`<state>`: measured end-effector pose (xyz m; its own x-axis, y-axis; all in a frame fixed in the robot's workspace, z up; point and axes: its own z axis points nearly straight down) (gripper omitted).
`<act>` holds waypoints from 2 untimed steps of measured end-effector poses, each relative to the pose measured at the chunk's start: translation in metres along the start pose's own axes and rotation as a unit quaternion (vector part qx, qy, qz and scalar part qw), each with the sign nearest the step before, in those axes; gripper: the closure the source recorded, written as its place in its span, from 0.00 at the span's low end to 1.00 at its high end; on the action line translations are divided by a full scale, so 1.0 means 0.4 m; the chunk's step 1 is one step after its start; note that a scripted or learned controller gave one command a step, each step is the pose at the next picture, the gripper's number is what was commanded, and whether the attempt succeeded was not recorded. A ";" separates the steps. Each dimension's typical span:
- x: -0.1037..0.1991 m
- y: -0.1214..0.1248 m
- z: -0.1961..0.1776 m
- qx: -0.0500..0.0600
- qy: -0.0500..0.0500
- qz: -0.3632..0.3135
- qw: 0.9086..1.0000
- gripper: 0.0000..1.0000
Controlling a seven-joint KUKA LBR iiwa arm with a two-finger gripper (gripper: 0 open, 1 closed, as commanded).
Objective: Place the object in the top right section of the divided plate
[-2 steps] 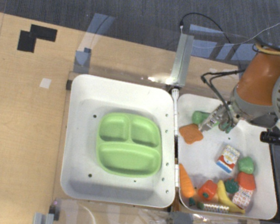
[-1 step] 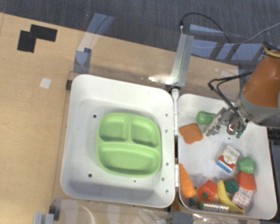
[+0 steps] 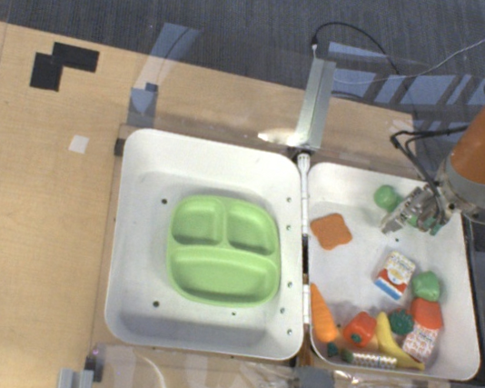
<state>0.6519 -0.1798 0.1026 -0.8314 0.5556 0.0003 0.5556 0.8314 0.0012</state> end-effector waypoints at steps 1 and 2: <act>0.032 0.039 -0.064 -0.001 -0.003 -0.158 0.987 1.00; 0.175 0.104 -0.102 -0.001 -0.002 -0.338 0.941 1.00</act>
<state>0.6169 -0.1063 0.1435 -0.9950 -0.0995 -0.0059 -0.0995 0.9950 0.0012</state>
